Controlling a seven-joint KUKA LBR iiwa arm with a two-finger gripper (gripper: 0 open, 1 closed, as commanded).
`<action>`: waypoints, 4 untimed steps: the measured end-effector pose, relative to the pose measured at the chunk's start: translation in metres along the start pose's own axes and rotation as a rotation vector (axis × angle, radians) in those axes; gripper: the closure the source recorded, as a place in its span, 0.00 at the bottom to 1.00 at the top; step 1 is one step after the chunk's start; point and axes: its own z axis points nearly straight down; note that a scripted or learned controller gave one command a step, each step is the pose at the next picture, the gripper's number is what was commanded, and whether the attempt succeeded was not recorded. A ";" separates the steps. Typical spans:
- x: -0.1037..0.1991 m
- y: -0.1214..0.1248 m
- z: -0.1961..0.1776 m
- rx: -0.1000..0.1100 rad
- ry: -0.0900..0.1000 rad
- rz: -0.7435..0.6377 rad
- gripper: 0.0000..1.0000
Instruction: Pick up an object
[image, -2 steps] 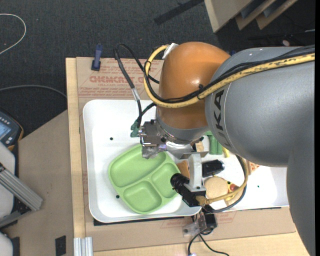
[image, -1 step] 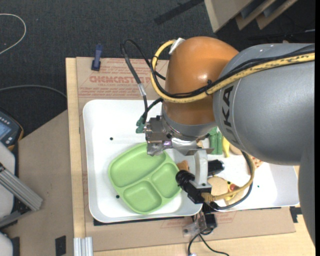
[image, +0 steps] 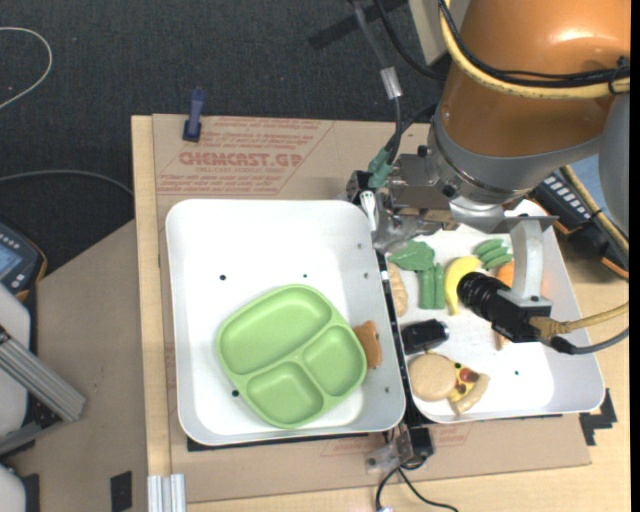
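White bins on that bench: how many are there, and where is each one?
2. The left white bin holds a green divided plate. The right white bin, under the arm, holds toy food; part of it is hidden.

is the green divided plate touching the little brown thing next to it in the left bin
Touching. The camera view shows the brown piece lying against the right rim of the green divided plate, with no white bin floor between them.

Divided plate (image: 290, 355) in left bin (image: 200, 300), toy foods (image: 450, 380) in right bin (image: 575, 375)
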 end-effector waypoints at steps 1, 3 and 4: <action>0.075 0.007 0.051 0.023 -0.003 -0.013 1.00; 0.076 -0.009 0.076 0.024 -0.005 -0.006 1.00; 0.010 -0.009 0.143 0.026 -0.007 0.002 1.00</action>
